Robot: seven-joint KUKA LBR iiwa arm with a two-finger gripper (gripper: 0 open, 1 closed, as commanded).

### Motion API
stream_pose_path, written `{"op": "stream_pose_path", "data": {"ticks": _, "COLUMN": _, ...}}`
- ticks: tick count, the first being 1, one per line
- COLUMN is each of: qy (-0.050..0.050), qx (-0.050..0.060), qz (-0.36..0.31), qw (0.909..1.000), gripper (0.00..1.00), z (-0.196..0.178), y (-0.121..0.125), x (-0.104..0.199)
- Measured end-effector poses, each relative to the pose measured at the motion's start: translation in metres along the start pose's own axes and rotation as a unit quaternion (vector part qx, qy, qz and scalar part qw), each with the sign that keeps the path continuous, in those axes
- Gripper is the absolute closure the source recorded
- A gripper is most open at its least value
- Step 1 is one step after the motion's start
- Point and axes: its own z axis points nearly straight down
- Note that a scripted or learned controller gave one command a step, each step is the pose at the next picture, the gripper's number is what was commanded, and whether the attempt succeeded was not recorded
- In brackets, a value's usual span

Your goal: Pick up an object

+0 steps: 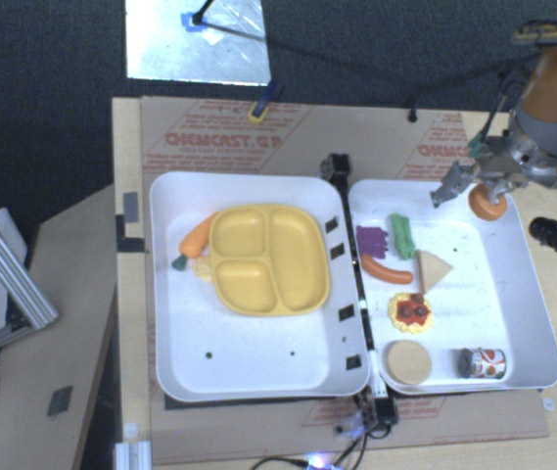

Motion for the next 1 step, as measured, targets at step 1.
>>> {"op": "stream_pose_path", "data": {"ticks": 1, "qy": -0.001, "qx": -0.006, "qz": -0.001, "qw": 1.0, "gripper": 0.0, "z": -0.0082, "y": 0.0023, "x": 0.0004}}
